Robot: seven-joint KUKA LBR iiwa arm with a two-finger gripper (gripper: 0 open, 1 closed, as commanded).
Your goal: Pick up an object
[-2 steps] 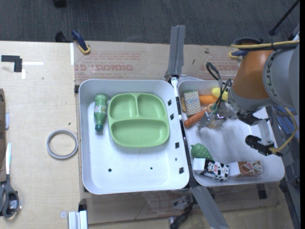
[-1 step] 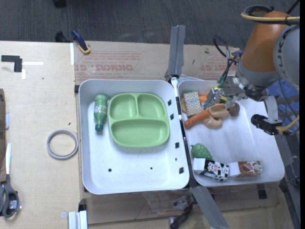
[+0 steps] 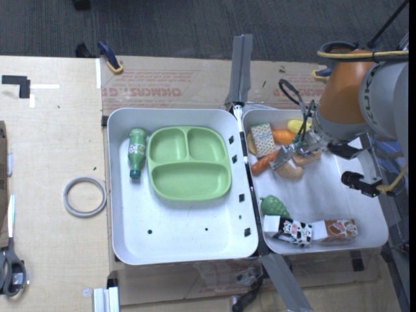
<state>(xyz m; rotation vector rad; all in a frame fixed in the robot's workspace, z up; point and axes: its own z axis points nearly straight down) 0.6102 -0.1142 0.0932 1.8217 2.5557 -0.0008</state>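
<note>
Arm [image 3: 364,96] reaches leftward, its pincer [image 3: 286,159], grip unclear, low over one carrot [image 3: 260,165]; left beyond sit one green plate [image 3: 190,162] and one bottle [image 3: 136,152].

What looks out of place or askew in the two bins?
Nothing is spilled or broken. The green bottle lies on its side beside the green tray in the left bin.

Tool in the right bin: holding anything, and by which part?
Cannot be told. The tool sits low in the cluttered back of the right white bin, among an orange carrot-shaped toy and a tan rounded bread-like toy, with no hold discernible.
</note>
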